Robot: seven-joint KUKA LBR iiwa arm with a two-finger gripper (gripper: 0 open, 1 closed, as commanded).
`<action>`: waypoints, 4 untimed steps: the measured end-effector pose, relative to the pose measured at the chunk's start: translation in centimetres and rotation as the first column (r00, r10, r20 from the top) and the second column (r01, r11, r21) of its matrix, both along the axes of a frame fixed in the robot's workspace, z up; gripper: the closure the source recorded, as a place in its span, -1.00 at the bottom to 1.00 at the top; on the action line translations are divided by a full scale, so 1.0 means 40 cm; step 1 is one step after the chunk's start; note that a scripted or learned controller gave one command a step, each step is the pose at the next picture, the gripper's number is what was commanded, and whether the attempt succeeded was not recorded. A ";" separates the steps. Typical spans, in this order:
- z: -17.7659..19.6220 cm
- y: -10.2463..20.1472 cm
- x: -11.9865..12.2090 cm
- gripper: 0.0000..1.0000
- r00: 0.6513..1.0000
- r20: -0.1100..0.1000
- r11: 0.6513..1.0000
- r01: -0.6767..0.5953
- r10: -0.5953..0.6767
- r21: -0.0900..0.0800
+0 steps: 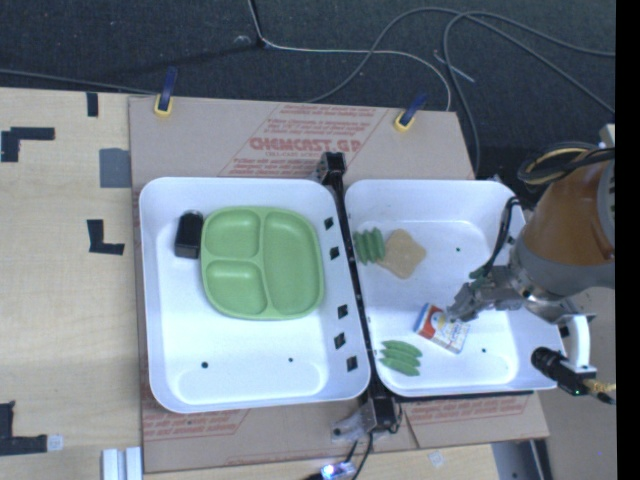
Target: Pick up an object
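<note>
In the right bin lie a tan flat piece, a green ridged piece beside it, a green pod-like piece near the front, and a small white, red and blue packet. My gripper hangs low at the packet's right end, right at its upper right corner. The grey arm with its orange band comes in from the right over the bin's right wall.
The left bin holds a green divided plate and a small black block at its left. A black divider runs between the bins. Cables trail across the dark floor behind the bench.
</note>
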State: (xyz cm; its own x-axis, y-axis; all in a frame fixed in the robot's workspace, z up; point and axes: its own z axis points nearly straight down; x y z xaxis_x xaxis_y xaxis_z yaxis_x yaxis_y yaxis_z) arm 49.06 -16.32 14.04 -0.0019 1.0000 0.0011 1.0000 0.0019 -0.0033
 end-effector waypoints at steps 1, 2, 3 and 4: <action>0.118 -0.020 0.012 1.00 1.000 0.006 1.000 0.001 -0.001 -0.002; 0.276 -0.023 0.011 1.00 1.000 0.009 1.000 0.000 0.000 -0.004; 0.388 -0.023 0.013 1.00 1.000 0.007 1.000 0.000 0.000 -0.003; 0.338 0.107 0.040 1.00 1.000 0.002 1.000 -0.004 0.004 -0.001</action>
State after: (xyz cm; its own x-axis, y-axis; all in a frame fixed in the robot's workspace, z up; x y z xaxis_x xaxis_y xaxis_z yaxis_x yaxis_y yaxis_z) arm 50.65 -12.03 27.56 -0.0055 1.0000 0.0003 1.0000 0.0055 -0.0015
